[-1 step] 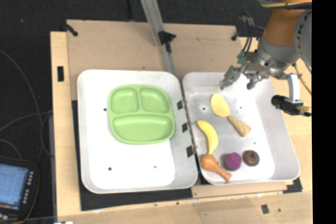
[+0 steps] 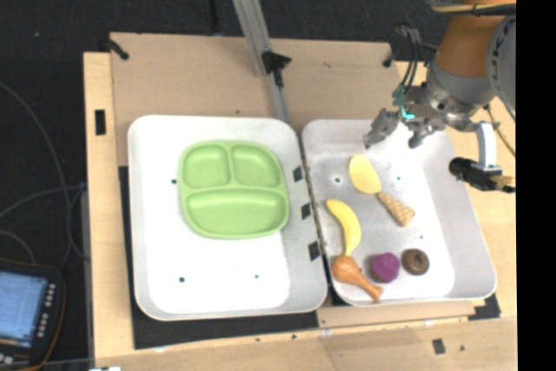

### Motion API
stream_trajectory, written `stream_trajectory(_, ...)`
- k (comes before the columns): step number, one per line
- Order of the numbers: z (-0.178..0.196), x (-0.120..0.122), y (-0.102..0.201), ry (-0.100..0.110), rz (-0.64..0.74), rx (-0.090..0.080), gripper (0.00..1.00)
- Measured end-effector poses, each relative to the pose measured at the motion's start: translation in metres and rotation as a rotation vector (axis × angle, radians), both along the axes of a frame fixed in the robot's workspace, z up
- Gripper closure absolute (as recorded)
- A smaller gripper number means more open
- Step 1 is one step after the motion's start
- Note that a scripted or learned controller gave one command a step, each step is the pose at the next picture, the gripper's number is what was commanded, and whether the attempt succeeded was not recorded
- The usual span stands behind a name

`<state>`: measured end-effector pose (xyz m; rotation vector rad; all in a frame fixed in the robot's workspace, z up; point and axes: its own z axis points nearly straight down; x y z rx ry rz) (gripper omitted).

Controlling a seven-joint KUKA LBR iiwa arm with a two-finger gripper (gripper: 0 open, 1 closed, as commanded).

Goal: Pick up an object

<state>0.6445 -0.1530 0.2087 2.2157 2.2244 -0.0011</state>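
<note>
The right bin holds several toy foods: a yellow ice-cream cone, a banana, a drumstick, a purple plum and a brown doughnut. My gripper hangs over the bin's far end, up and right of the ice-cream cone. Its two fingers stand spread apart with nothing between them.
The left bin carries a green divided plate. A metal pole rises from the bench behind the bins. A black fitting sits at the right bin's right rim. A screen lies at the lower left, off the bench.
</note>
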Motion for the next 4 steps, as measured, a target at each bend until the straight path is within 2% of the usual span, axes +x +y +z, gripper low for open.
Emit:
stream_trajectory(1,-0.047,-0.009,0.003,0.004,-0.003,0.0,0.0)
stream_trajectory(2,-0.099,0.0,0.005,0.004,0.0,0.001,0.0)
stream_trajectory(3,-0.108,0.001,0.004,0.002,-0.002,0.0,0.0)
stream_trajectory(4,-0.095,0.002,0.003,-0.002,-0.001,-0.001,1.0)
